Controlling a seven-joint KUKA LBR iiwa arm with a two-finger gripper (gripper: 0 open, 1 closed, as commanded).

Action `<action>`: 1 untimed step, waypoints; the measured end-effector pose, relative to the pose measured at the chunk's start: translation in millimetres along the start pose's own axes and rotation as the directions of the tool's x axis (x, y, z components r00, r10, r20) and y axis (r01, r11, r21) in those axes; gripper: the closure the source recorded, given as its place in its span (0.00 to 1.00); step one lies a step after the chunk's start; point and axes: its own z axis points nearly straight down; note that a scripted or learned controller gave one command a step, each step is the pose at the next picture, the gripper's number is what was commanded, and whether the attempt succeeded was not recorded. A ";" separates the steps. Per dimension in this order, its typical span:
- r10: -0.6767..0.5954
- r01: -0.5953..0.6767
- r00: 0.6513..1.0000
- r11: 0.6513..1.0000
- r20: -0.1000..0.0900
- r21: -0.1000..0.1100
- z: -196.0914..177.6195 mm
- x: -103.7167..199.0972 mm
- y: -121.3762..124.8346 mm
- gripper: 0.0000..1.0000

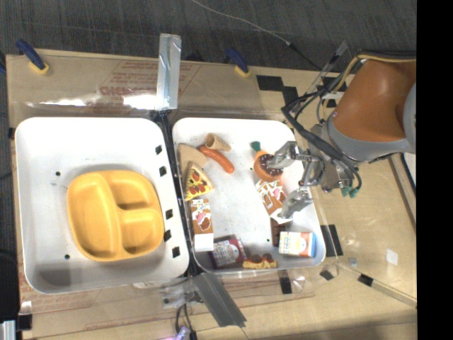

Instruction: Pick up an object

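Note:
My gripper [289,178] hangs open over the right side of the right bin [233,207]. One finger [284,154] is near a chocolate donut [266,165], and the other finger [295,201] is lower down. Between them lies a flat snack packet [270,193], with no finger touching it. Other toy foods lie in this bin: a hot dog sausage [216,159], an ice cream cone [219,142], a pizza slice [197,181], a printed card [201,217], a dark packet [227,251], a milk carton [296,244] and a small waffle piece [260,262].
The left bin [42,154] holds a yellow divided tray [113,212]. A metal bracket [169,73] stands at the back between the bins. Cables [311,98] loop off the arm at the right. Cardboard [368,253] covers the bench.

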 end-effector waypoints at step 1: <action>0.009 -0.009 1.000 1.000 0.009 0.003 141.3 -20.6 -20.9 0.00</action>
